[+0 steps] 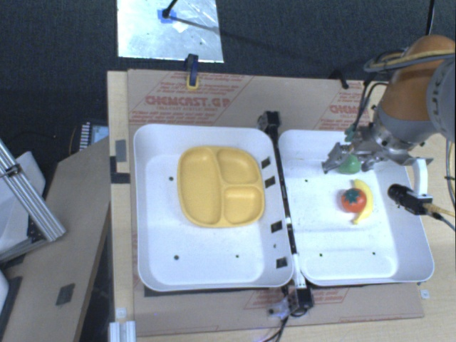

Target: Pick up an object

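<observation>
Over at the right of the frame, the gripper (350, 159) sits low in the right bin (370, 262), fingers closed around a green object (349, 165) — just below it lie a tomato (353, 200) and banana (365, 204), touching. Left bin (157, 262) holds a yellow tray (219, 186).

Dark carpet floor (57, 48); foil-like sheet (169, 18); cardboard-topped bench (235, 95).

Well to the left of the gripper (350, 159) you see a yellow divided plate (219, 186) lying flat in the left bin (160, 262), its three compartments facing up. The right bin (356, 262) sits beneath the gripper. Both bins rest on a cardboard sheet (214, 98). Beyond it, far to the gripper's left, lies a shiny metal sheet (169, 20).
</observation>
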`<state>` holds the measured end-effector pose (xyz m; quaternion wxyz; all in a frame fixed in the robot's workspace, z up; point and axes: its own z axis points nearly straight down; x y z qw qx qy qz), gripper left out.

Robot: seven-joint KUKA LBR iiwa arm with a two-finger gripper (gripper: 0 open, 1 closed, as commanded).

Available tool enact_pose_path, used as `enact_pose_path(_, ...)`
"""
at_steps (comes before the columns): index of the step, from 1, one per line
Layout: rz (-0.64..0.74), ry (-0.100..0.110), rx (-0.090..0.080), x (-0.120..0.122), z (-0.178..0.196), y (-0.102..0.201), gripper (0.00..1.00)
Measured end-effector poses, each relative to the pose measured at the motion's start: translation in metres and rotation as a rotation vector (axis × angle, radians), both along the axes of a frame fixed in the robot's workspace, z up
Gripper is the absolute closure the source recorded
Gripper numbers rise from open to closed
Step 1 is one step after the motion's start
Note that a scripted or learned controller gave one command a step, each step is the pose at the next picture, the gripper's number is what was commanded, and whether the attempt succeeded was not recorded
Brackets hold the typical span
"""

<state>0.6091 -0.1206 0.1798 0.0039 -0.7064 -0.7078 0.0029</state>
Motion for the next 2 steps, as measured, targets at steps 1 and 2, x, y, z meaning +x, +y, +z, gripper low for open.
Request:
enact_pose_path(1, 0.002, -0.011, -0.002, 0.003, 0.006, 0.0, 0.0)
enact_pose_path(2, -0.001, -0.008, -0.001, 0.004, -0.036, -0.003, 0.0)
